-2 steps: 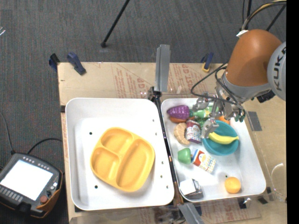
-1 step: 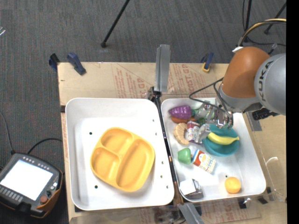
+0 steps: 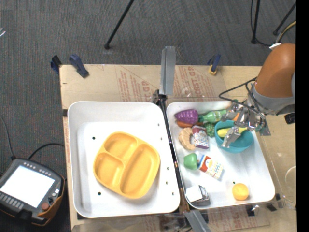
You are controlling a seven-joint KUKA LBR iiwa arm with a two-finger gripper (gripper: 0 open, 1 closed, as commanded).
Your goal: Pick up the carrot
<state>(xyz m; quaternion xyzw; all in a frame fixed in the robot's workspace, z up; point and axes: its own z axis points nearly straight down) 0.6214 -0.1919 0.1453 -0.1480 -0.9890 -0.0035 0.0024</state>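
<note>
On dark grey carpet at 8 o'clock lies a tablet (image 3: 27,189), beside a counter (image 3: 120,81) topped with brown cardboard and fitted with blue clamps (image 3: 77,65). The left bin (image 3: 77,129) holds a yellow divided plate (image 3: 127,164), while the right bin (image 3: 251,173) holds the carrot (image 3: 184,124) at 10 o'clock, just under a purple toy (image 3: 187,115), plus a yellow ball (image 3: 240,191) at 5 o'clock. At 2 o'clock the tool (image 3: 236,129) hangs over a blue bowl (image 3: 235,140), its fingers spread with nothing between them, well apart from the carrot.
</note>
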